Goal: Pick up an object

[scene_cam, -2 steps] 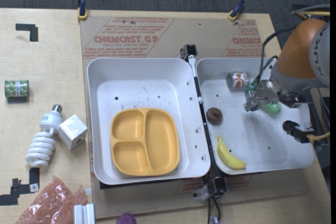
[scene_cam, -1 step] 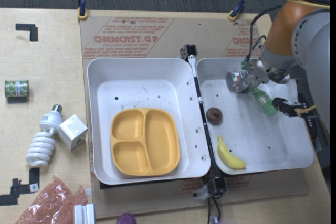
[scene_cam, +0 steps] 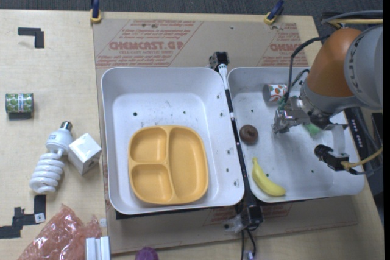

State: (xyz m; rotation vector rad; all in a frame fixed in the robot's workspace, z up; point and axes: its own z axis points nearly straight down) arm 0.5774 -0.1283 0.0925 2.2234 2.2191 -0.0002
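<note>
We see two white bins side by side on the desk (scene_cam: 55,70). The left bin (scene_cam: 116,131) holds a yellow plate (scene_cam: 169,164) with three parts in it. The plate lies flat near the front of that bin.

The right bin (scene_cam: 304,182) holds a few things. A yellow banana (scene_cam: 266,179) lies near the front left corner. A small brown round thing (scene_cam: 248,133) sits close to the left wall, a bit above the banana. A little cup with spots (scene_cam: 275,92) lies near the back of the bin. Something green (scene_cam: 314,128) peeks out from under the arm, but we cannot tell what it is.

The grey arm with the orange band (scene_cam: 332,67) comes in from the right and reaches down over the right bin. The hand (scene_cam: 284,122) is low in the bin, between the spotted cup and the brown round thing, but not touching either one. We cannot tell how far the hand is open, and we see nothing held in it.

On the desk left of the bins, we see a white curly light bulb (scene_cam: 49,164), a small white box (scene_cam: 84,153) just beside it, and a little green can (scene_cam: 19,104) farther back. A pink crinkly bag (scene_cam: 58,237) lies at the front.
</note>
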